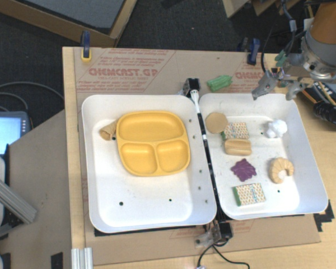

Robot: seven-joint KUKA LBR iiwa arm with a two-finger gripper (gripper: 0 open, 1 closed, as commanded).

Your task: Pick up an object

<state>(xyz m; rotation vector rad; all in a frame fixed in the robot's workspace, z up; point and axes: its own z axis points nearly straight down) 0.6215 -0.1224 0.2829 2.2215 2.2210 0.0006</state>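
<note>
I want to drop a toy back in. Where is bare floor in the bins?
Left bin: the strip in front of the yellow tray. Right bin: the front right corner, past the croissant. It is crowded between the cookie and the purple piece.

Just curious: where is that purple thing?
The purple thing lies in the right bin, below the tan block and left of the croissant.

Arm [325,24] cut off by upper right frame edge; small tan item [107,131] in left bin partly hidden behind yellow divided tray [153,142]; gripper [275,87] fingers too small and dim to read.
</note>
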